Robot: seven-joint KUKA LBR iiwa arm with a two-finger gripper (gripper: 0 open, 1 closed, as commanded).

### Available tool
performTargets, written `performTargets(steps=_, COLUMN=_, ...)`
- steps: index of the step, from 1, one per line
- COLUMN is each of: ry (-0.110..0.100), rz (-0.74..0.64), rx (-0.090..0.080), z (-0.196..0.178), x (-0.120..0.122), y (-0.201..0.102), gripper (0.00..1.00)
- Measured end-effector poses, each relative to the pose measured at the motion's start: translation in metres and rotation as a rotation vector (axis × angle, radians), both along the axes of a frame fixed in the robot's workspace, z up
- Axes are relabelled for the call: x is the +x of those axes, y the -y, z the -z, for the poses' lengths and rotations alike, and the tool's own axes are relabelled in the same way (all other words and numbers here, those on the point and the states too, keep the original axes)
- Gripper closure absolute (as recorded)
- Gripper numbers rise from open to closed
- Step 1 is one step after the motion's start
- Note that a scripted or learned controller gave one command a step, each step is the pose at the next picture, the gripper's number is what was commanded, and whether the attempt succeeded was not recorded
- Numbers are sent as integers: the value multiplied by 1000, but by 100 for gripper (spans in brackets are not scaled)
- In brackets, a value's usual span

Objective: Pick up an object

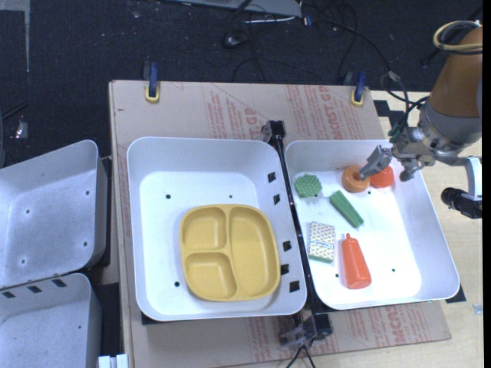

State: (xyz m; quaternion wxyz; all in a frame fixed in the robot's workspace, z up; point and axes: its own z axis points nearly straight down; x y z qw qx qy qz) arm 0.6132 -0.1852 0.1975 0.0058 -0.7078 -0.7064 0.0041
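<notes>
Objects for picking lie scattered in the right bin (441, 228): an orange bottle (354, 261) near the front, a patterned sponge-like pad (321, 241) just beside it, a green stick-shaped piece (346, 208), a green knobbly piece (308, 185) and an orange round piece (354, 179) toward the back wall. A red object (383, 178) sits just beside the orange round piece, under the gripper (391, 165). The loose spread probably leaves room for a grasp around each item. The left bin (146, 205) holds a yellow divided tray (229, 251). The arm (456, 83) enters from the right, wrist angled down and inward over the right bin's back corner. Whether the gripper grasps the red object cannot be told at this scale.
</notes>
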Motion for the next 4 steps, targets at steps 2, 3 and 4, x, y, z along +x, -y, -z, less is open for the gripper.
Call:
performTargets(steps=2, ry=11, rz=-3, rx=-2, z=49, x=-1, y=-10, gripper=0)
performTargets(steps=3, ry=14, rz=-2, rx=-3, z=100, x=-1, y=-10, gripper=0)
performTargets(steps=4, ry=16, rz=-3, rx=-3, z=89, x=0, y=-10, gripper=100)
